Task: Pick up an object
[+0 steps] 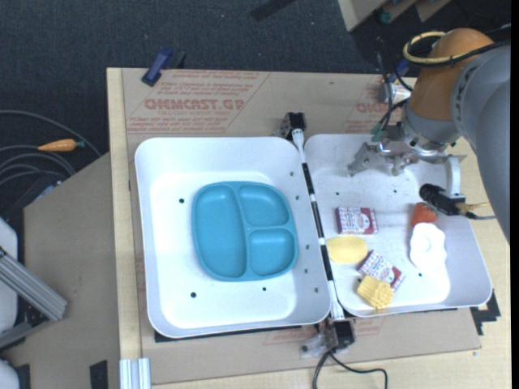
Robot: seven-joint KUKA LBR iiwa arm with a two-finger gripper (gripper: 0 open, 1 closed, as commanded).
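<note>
My gripper [379,162] hangs over the back of the right bin [474,286], open, with nothing between its fingers [358,164]. In front of it lie a red and white packet [355,219], a pale yellow oval piece [347,250], a second red and white packet [382,267] and a yellow ridged piece [375,292]. To the right, a red item [422,215] touches a white lumpy item [427,247]. All of these lie apart from the gripper.
The left bin [162,298] holds a blue divided plate [243,229]. The grey arm with its orange band [442,79] comes in from the upper right. A black divider rail [312,209] runs between the two bins.
</note>
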